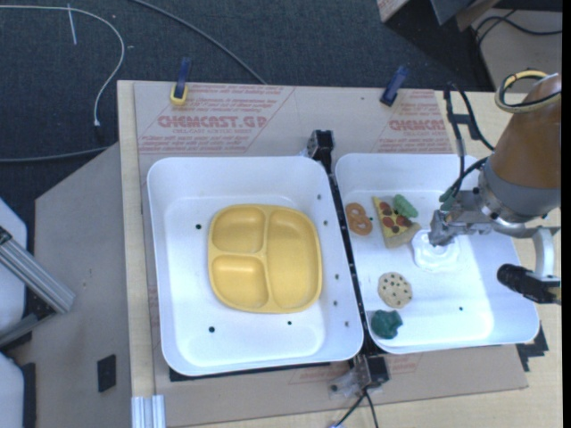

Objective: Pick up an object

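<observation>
Objects for picking lie in the right bin (500, 324), at the right of the frame; the gripper (439, 237) is low over a small white piece (434, 255) near the bin's middle. Whether its fingers are apart or together cannot be told from this slant, and nothing is seen held between them.

The white piece looks flat and pale against the white floor, so a grasp could well close on nothing or skid off it. The pizza slice (394, 221) sits just left of the gripper and might get nudged.

By count: two bins, the left bin (178, 328) bearing one yellow tray (265, 257); in the right bin one pretzel (359, 218), one pizza slice, one cookie (393, 288), one green lump (387, 323) and one white piece.
</observation>
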Tool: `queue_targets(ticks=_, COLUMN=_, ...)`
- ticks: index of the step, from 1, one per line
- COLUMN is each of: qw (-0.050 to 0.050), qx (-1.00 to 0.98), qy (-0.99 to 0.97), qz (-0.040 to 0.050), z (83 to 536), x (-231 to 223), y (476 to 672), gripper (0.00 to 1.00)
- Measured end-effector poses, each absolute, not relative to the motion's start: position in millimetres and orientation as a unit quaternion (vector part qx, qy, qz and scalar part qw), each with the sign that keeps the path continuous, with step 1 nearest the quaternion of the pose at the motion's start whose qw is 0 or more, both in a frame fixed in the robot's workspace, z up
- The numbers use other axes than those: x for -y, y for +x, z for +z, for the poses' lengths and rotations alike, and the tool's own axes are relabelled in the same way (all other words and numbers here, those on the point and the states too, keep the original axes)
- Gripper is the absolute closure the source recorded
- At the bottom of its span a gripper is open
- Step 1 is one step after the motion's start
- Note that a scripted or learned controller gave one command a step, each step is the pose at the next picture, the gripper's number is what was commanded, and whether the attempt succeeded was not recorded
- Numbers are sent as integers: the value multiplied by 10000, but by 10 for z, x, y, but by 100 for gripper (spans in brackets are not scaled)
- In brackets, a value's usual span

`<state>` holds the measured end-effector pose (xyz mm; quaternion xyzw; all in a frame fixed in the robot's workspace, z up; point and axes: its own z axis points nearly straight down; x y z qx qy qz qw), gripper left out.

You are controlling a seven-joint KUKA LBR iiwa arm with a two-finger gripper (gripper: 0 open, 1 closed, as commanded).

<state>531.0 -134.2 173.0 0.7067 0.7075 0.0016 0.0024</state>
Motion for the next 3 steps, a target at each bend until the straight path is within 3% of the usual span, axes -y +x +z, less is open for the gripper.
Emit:
queue_targets(ticks=2, qw=26, qx=-7077, qy=7065, qz=16, z=2666, x=1365, y=5321, gripper=100)
queue_targets(ticks=3, qw=-10, qx=-7096, qy=7046, qz=10, z=2678, x=751, y=5357, gripper=100)
